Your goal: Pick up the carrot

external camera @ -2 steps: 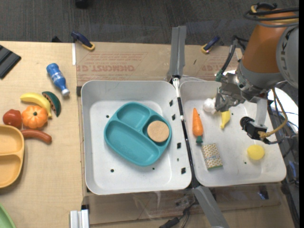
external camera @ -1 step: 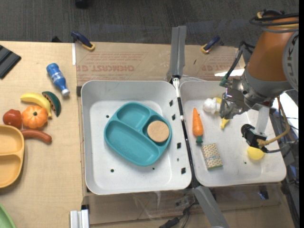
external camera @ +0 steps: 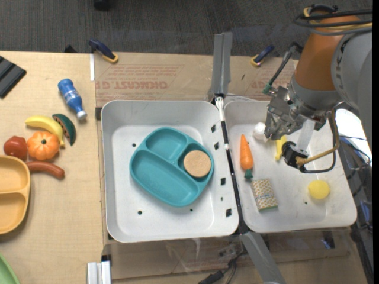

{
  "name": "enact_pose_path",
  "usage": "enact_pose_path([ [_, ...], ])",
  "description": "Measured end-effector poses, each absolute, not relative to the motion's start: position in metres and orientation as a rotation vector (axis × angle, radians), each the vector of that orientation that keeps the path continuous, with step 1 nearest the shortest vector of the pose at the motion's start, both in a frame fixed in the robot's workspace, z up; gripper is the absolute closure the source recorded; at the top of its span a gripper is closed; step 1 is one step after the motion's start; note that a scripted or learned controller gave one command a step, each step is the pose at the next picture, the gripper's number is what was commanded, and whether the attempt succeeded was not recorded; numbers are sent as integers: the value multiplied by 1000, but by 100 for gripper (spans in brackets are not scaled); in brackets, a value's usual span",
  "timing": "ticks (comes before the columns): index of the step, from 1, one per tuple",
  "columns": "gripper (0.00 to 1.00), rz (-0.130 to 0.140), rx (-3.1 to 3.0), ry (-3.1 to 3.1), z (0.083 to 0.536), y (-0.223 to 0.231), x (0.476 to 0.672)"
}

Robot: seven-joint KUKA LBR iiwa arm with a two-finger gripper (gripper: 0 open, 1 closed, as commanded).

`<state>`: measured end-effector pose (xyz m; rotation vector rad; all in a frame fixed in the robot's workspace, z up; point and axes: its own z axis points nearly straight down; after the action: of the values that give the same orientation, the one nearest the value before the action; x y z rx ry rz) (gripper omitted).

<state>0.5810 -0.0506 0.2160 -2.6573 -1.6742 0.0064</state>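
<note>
The carrot [external camera: 246, 151], orange with a green stub at its near end, lies lengthwise along the left side of the right bin [external camera: 296, 218]. My gripper [external camera: 275, 131] hangs over the back middle of that bin, to the right of the carrot and a little behind it, apart from it. A small white object [external camera: 259, 130] sits just left of the gripper, and a yellow piece [external camera: 279, 149] lies just below it. Nothing shows the carrot in the gripper.
In the right bin a tan speckled block [external camera: 264, 194] lies near the carrot's tip and a yellow ball [external camera: 318, 189] sits at the right. The left bin [external camera: 118, 218] holds a teal divided plate [external camera: 163, 170] with a round tan disc [external camera: 196, 163]. Toy fruit [external camera: 42, 145] and a blue bottle [external camera: 71, 97] lie on the bench at the left.
</note>
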Motion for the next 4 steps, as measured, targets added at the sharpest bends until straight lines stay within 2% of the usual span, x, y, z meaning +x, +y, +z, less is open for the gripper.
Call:
enact_pose_path([
  [1,100,7,-2508,-1888,191,-88,577],
  [2,100,5,-2447,-1968,213,-72,551],
  [3,100,6,-2615,-1738,221,-59,527],
  [4,100,8,-2640,-1701,226,13,572],
])
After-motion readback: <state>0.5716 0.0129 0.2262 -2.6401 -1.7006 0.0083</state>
